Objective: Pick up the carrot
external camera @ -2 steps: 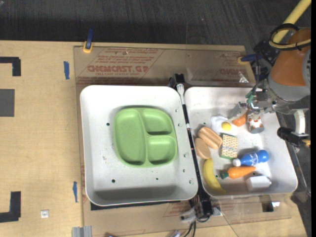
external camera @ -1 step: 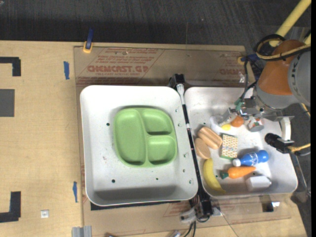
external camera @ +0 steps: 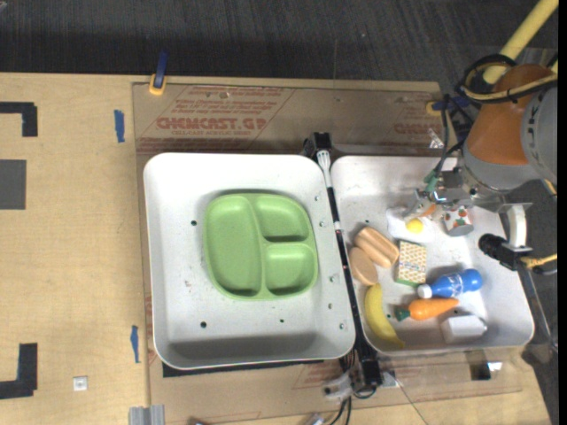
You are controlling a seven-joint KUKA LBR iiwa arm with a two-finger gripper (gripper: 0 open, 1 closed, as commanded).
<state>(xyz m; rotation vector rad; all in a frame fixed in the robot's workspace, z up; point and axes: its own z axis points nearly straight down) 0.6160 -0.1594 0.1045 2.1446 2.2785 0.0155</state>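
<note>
over the right bin (external camera: 523, 330), gripper (external camera: 440, 204) points down near its back, finger state unclear.

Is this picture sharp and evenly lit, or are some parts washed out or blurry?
In the camera view the light is fairly even and soft. The white bins look bright, nearly washed out, with faint shadows along their walls. The carrot and the green plate read clearly. The small things near the gripper are too blurred to make out.
</note>
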